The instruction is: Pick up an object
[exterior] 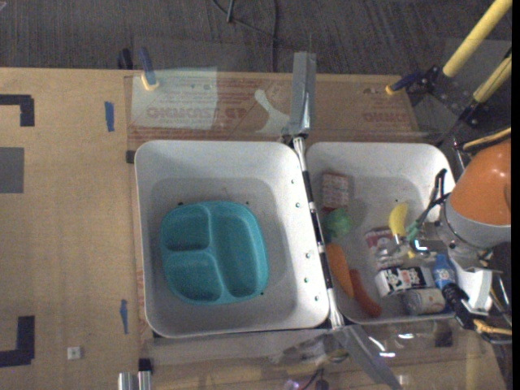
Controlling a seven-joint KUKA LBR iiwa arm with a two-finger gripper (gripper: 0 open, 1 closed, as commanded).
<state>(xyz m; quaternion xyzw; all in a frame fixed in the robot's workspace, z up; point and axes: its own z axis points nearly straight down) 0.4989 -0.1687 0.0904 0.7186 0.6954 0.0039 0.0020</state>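
I see my gripper (pixel 409 249) low in the right bin (pixel 370 154), coming in from the right side. It is down among the small things there, but I cannot tell how it is set or if it has anything.

Just beside it, on the left, is a yellow banana (pixel 397 218). Right below it stands a little white carton (pixel 403 279) with black marks, and a small can (pixel 379 240) sits close on the left. Farther left lie a green ball (pixel 339 222), an orange carrot (pixel 340 268) and a small box (pixel 335 189) near the far wall. The carrot lies along the left wall of this bin.

The left bin (pixel 162 165) holds a blue plate (pixel 213 251) with three parts, well apart from the arm.

I think I am at the grabbing step, right over the crowded spot. Next I would need a firm pinch on one thing, maybe the banana or the carton, and then a slow lift straight up. The things sit very close, so one may get bumped.
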